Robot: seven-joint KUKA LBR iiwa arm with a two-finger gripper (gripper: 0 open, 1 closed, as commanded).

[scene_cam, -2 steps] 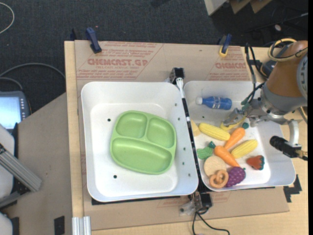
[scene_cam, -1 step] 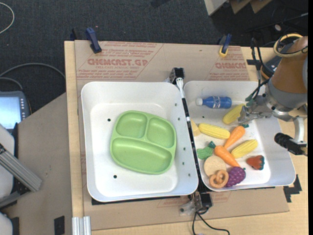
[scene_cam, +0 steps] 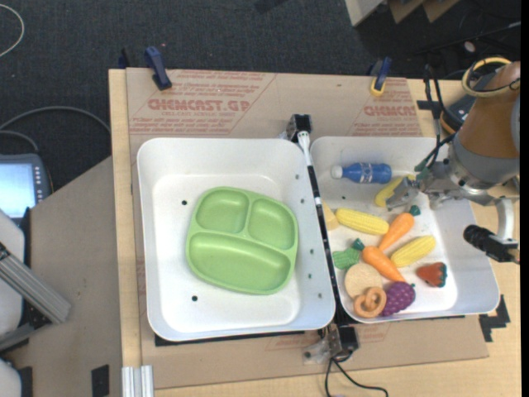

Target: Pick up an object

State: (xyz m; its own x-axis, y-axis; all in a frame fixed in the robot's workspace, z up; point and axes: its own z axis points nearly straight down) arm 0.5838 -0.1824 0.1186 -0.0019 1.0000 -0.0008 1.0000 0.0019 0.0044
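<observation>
Pretzel-shaped tan toy (scene_cam: 369, 302) and purple plastic grapes (scene_cam: 399, 295) are piled lower right with other toy food – easy pickings. Gripper (scene_cam: 407, 193) is hung over the yellow banana (scene_cam: 388, 191), grip state unclear – nothing seen held.

We see two white bins (scene_cam: 157, 246), the left one holding a light green divided plate (scene_cam: 242, 240). In the right bin (scene_cam: 475, 292) we make out a blue bottle (scene_cam: 365, 172), yellow corn cobs (scene_cam: 361, 220), orange carrots (scene_cam: 397, 230), purple grapes (scene_cam: 400, 296), a red strawberry (scene_cam: 431, 274) and a tan pretzel (scene_cam: 370, 302). Red lettering marks the brown table (scene_cam: 198, 102).
</observation>
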